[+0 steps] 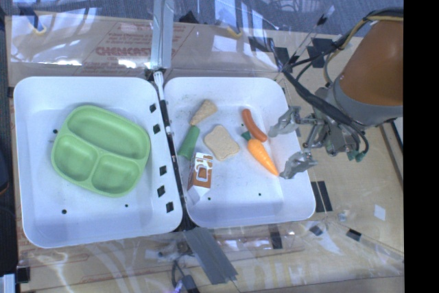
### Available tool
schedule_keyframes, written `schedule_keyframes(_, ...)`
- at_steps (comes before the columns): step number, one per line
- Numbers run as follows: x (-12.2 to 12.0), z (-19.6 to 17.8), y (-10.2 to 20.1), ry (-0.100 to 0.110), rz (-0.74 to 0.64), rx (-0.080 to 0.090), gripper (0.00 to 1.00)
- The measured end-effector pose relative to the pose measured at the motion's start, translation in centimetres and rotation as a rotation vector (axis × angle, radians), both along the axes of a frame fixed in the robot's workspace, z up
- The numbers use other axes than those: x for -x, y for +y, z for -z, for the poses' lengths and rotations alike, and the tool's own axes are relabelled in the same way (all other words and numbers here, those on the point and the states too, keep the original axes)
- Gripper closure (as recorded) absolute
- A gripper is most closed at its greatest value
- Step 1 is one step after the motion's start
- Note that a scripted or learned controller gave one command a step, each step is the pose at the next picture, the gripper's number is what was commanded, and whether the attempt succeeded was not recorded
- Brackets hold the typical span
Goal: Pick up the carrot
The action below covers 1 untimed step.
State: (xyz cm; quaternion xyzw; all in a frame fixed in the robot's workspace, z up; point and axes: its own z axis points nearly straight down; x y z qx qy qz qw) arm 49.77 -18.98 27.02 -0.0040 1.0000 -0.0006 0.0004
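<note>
Rightward, the wide-open, unladen gripper (289, 144) hovers beside the carrot (263, 156) in the right bin (295, 206).

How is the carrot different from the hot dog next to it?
The carrot is bright orange with a pointed tip; the hot dog is redder with rounded ends. The carrot has a small green top, while the hot dog has none. The carrot lies nearer the hand; the hot dog lies above it in the view. Both lie slanted in the right bin.

Open pincer (288, 145) beside carrot (262, 155)
</note>
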Motion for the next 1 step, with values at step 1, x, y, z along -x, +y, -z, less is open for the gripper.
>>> schedule_keyframes(1, -4.8, 16.3, -1.81, 0.003, -0.048, -0.002, 0.0)
